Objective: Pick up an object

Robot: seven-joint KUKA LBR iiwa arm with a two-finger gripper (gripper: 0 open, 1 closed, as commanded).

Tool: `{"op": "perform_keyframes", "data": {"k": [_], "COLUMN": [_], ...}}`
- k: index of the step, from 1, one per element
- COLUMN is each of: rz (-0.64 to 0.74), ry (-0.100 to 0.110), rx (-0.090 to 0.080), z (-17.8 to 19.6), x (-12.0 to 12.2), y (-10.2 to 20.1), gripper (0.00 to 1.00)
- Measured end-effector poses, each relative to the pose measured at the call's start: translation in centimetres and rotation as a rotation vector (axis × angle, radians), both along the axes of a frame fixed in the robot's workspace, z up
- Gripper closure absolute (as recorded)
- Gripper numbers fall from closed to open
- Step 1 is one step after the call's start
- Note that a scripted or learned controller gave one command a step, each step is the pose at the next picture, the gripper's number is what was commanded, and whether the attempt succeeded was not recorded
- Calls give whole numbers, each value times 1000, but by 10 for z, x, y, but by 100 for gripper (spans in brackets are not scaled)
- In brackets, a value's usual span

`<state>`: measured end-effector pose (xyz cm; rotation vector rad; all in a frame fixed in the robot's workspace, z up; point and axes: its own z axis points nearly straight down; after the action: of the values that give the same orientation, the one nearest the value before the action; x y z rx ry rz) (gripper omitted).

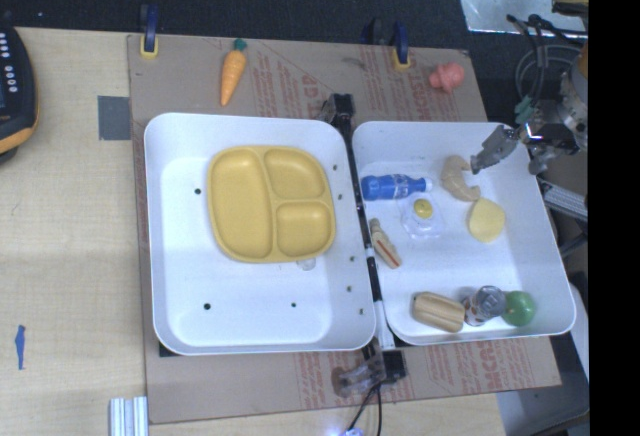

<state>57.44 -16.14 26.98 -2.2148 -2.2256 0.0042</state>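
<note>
My gripper point(514, 154) hangs over the back right part of the right bin point(548, 224), open, with nothing between its fingers. Its left finger point(490, 148) points down toward a beige lump point(459, 180), just apart from it. Close by lie a pale yellow lemon-like piece point(487, 221), a blue bottle point(393, 186) on its side and a clear cup with a yellow bit inside point(423, 213). A small hot dog point(384, 245) rests by the bin's left wall. Along the front edge sit a tan roll point(438, 311), a shiny metal piece point(487, 302) and a green ball point(519, 307).
The left bin point(180, 304) holds a yellow divided plate point(272, 202). On the cardboard behind the bins lie a toy carrot point(232, 72) and a pink toy point(447, 76). Clamps and cables stand at the bins' joint and at the right.
</note>
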Motion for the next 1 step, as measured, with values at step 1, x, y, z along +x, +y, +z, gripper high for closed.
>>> {"op": "perform_keyframes", "data": {"k": [1], "rz": [0], "ry": [14], "rx": [4], "z": [-137], "x": [-25], "y": [13], "gripper": [0]}}
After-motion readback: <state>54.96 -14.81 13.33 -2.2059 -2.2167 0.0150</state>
